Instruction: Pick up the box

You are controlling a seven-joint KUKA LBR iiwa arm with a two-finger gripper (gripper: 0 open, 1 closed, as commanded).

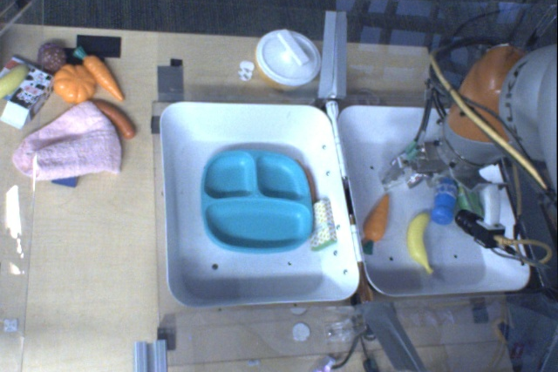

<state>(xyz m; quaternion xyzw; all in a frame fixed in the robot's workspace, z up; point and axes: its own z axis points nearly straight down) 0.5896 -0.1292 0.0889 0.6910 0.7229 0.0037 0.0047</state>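
bench (87,274) – pale wood | floor – dark carpet | gripper (417,168) over right bin (384,274) – grip state unclear

camera view: fixed above bench (87,274) | looks down at slant | both bins framed | arm (523,100) enters from 3 o'clock

Small pale green patterned box (323,224), lying slanted in left bin (179,213), touching blue divided plate's (253,209) right edge

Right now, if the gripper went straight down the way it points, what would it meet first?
Probably bare floor of the right bin. The gripper hangs above white floor, with the carrot lower left of it. Depth is unclear.
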